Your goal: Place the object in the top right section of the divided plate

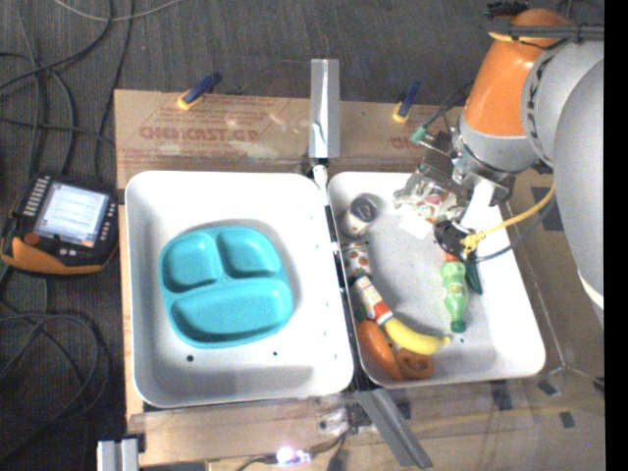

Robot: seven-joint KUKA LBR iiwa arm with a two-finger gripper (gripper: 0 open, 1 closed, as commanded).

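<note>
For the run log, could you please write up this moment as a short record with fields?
left bin: holds the blue divided plate, all three sections bare
right bin: holds the loose items
items: banana, green bottle, orange fruit, small bottle with red label, grey round object
arm: reaches in from the right, over the right bin's upper part
gripper: above the bin's upper area; finger state not clear
task status: nothing on the plate yet
</note>
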